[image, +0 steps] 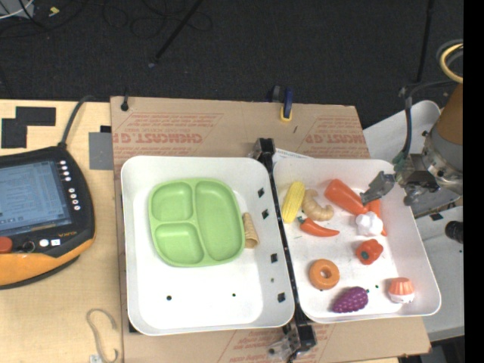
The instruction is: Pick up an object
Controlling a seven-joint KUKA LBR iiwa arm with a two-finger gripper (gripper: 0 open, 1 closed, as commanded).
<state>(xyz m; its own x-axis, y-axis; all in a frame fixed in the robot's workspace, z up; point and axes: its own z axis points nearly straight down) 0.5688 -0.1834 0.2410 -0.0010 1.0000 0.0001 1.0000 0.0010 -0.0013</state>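
Across the counter lies a cardboard sheet printed with inverted lettering I cannot read with certainty. On it, the left bin holds a green divided plate with a small tan roll touching its right rim. The right bin holds a corn cob, long axis roughly toward the far edge, a carrot, doughnut, grapes and a red pepper. The claw, fingers spread, hovers over that bin's far right corner, holding nothing.

Small white garlic bulb lies in the right bin, upper right.
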